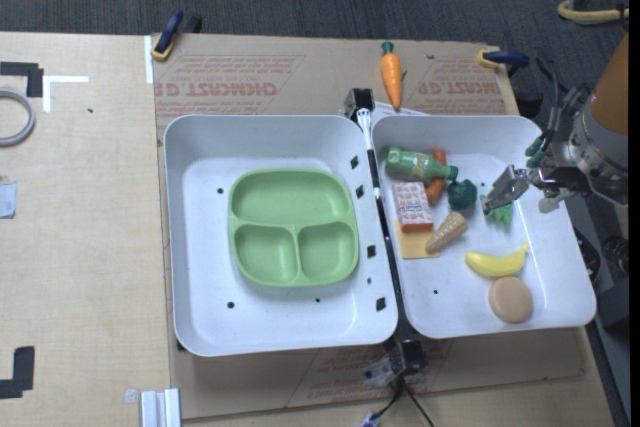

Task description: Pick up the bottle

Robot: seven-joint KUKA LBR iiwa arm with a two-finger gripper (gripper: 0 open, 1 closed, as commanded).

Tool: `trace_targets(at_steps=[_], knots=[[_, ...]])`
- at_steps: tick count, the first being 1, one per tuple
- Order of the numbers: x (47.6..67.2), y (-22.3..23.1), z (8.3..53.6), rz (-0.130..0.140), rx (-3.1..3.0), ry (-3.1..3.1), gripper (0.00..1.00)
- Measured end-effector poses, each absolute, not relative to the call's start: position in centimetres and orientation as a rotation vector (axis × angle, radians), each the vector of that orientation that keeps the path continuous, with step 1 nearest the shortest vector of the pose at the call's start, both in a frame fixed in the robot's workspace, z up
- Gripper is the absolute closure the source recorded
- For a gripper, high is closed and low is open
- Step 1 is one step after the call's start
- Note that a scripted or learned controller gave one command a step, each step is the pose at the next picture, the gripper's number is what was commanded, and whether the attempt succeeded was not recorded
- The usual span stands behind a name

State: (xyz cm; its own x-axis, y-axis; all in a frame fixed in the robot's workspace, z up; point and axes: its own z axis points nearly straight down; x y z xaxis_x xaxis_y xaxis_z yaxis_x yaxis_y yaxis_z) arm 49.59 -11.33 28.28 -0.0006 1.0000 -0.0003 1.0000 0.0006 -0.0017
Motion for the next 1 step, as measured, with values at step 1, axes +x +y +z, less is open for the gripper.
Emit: trace_targets(at_steps=[1], knots=[[49.64,-11.36,29.20,0.003,-2.221,-2.221,1.00]])
